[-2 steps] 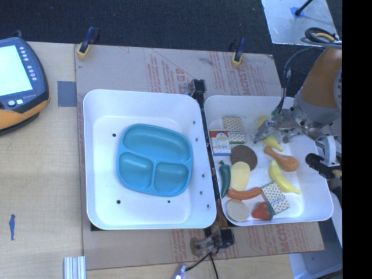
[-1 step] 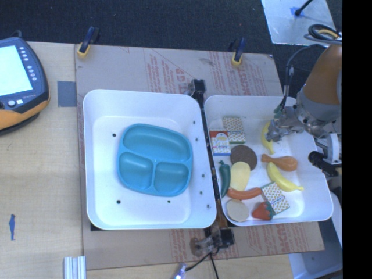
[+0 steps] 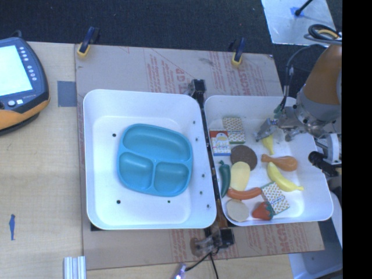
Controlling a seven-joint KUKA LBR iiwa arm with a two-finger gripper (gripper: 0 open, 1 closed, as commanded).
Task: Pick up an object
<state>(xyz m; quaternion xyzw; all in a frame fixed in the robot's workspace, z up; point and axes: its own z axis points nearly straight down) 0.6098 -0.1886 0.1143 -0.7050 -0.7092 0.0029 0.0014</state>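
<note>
A sky-blue three-part plastic tray (image 3: 155, 158) lies in the plain white left bin (image 3: 93, 156). The white right bin (image 3: 317, 205) holds a yellow toy banana (image 3: 282, 179), a dark brown round disc (image 3: 243, 154), an orange-brown drumstick (image 3: 281, 162) and a green-and-cream checked packet (image 3: 233, 124).

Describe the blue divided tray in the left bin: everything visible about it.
The blue tray is a rounded-rectangle plate of smooth, plastic-looking material, light blue throughout. Raised ridges split it into three compartments: one long section along the far side and two smaller ones on the near side. It lies flat and right side up, turned slightly askew, on the floor of the left white bin, roughly centred. Its compartments hold nothing, and it touches only the bin floor.
</note>
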